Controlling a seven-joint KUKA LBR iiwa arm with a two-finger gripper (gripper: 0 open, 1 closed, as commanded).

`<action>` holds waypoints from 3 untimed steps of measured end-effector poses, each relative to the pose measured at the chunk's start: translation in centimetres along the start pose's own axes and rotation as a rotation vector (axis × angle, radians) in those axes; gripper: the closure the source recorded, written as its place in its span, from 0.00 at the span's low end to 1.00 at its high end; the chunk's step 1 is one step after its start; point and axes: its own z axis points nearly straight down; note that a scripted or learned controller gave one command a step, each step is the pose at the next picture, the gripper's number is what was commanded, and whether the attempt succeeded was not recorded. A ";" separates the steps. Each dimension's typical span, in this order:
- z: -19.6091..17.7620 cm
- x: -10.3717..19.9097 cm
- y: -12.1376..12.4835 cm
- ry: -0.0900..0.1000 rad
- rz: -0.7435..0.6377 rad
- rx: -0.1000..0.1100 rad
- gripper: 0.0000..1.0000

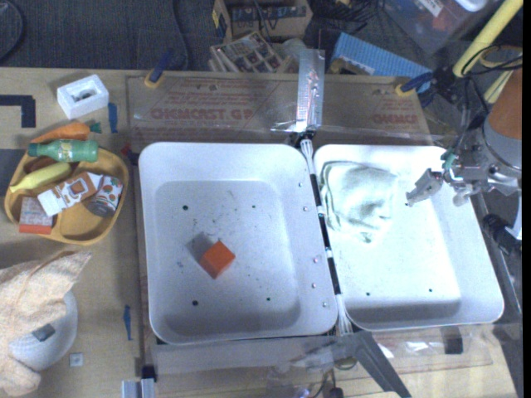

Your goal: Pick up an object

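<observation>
Nearest the camera lies the front rim of the left bin [241,335], my landmark. Inside that bin, toward its front left, sits the orange block [219,259] on the floor, alone. Right of the left bin is the right bin [431,305], with a crumpled white cloth [361,199] at its back left. Over the right bin's far right edge hangs my gripper [440,186], well apart from the block; whether my fingers are apart or together I cannot tell.
</observation>
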 end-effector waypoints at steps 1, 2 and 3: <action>11.1 3.3 0.5 -0.001 0.022 -0.005 0.00; 10.9 6.5 3.9 -0.003 -0.123 -0.005 0.00; 10.3 3.3 7.5 -0.003 0.060 -0.002 0.00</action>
